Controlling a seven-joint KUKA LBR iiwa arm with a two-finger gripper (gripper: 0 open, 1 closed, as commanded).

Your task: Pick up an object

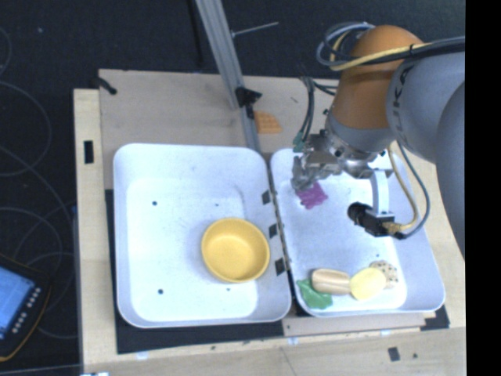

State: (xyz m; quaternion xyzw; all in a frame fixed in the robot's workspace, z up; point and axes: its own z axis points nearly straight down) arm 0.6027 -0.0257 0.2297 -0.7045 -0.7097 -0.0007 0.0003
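Note:
My gripper (307, 180) hangs over the upper left part of the right bin (407, 245), directly above a small purple object (314, 197). The purple object sits just under the fingertips; whether it is between them or lying on the bin floor cannot be made out. A yellow bowl (234, 249) rests in the left bin (156, 210), low and to the right. Along the right bin's front edge lie a tan roll-shaped object (329, 280), a yellow rounded object (368, 283) and a green piece (312, 295).
A grey metal post (223, 49) slants up from between the bins. An orange scrap (267, 122) lies on the bench behind the bins. A black cable fitting (373, 219) hangs off the wrist over the right bin. A speckled object (386, 271) sits near the yellow one.

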